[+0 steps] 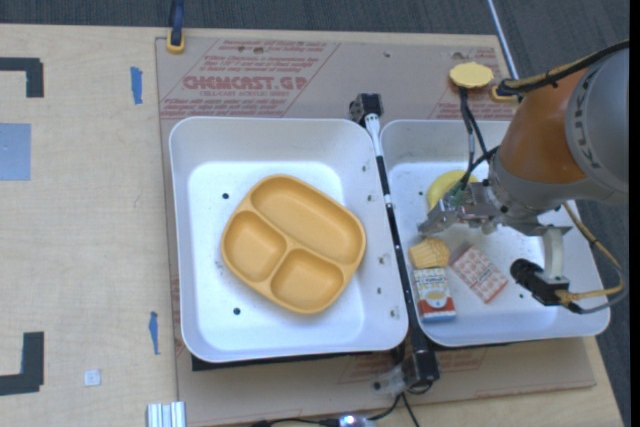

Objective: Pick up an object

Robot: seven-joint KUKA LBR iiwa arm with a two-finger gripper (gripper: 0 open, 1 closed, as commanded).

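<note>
Your hand [450,211] hangs low in the right bin [590,320], just above the waffle cracker [430,253]; can't tell if it's open or holding anything; looks like the approach step; next it needs a clean drop onto that cracker.

The thick grey robot arm [602,120] is wearing a wide orange band [537,130] above its wrist. Thin black cables [468,137] are running along the band. Below it, a grey metal tool [462,210] is showing small coloured wires, and a black cable [540,283] is hanging beside it.
</note>
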